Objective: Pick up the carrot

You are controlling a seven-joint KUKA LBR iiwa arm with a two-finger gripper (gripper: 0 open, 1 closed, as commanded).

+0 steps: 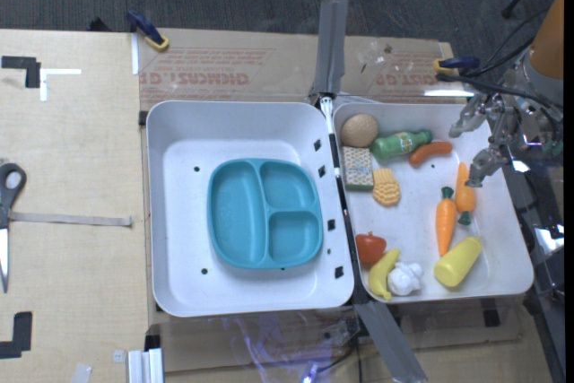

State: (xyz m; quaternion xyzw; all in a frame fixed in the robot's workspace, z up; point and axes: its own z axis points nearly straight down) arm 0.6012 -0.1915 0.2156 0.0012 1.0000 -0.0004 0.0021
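Note:
The carrot [445, 227], orange with a small green top, lies lengthwise in the right part of the right bin [516, 229]. A second, shorter orange piece [465, 189] lies just above and to its right. My gripper [475, 143] hovers over the bin's upper right corner, above and right of the carrot. Its two metal fingers [468, 117] are spread open, and nothing is between them. The lower fingertip sits close to the top of the short orange piece.
The right bin also holds a brown ball [359, 129], a green bottle [402, 143], a red-orange sausage [430, 152], a waffle [357, 167], corn [386, 187], a tomato [369, 244], a banana [384, 272], garlic [405, 279] and a yellow bottle [457, 262]. The left bin holds a blue divided plate [266, 213].

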